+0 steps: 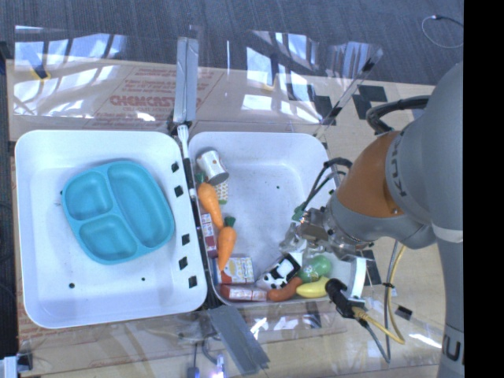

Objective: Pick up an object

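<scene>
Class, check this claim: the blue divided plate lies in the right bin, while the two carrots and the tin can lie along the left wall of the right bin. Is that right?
Not quite. The camera view shows the blue divided plate in the left bin, not the right one. The two carrots and the tin can do lie along the right bin's left wall.

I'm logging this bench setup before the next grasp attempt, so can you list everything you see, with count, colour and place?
Bins: 2, white, side by side on the bench.
Divided plate: 1, light blue, in the left bin.
Can: 1, silver, top left of the right bin.
Carrots: 2, orange, along the right bin's left wall.
Black-and-white toy: 1, near the right bin's front.
Yellow item: 1, right bin's front right.
Green item: 1, beside the yellow one.
Arm: 1, grey with orange band, over the right bin.
Gripper: 1, above the front-right items.
</scene>
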`<action>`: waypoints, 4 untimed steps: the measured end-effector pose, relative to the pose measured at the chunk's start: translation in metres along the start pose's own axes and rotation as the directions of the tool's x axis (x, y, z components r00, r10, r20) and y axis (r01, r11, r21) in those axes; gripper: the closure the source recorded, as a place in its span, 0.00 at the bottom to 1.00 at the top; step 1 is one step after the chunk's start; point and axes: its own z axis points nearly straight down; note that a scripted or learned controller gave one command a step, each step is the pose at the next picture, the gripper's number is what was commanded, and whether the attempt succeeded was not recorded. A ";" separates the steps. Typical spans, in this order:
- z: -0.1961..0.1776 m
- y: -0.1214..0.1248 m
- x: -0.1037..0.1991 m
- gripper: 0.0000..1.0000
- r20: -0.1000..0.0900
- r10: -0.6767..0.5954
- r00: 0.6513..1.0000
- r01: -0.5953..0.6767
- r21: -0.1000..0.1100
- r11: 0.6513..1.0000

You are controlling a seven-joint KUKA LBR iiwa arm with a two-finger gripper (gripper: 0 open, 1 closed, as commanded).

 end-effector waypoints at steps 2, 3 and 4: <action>-0.113 0.020 0.076 0.00 0.002 0.051 0.999 -0.051 -0.010 0.999; 0.025 0.035 0.103 0.00 0.004 -0.023 1.000 0.023 -0.008 1.000; 0.018 0.033 0.104 1.00 0.004 -0.028 1.000 0.028 0.000 1.000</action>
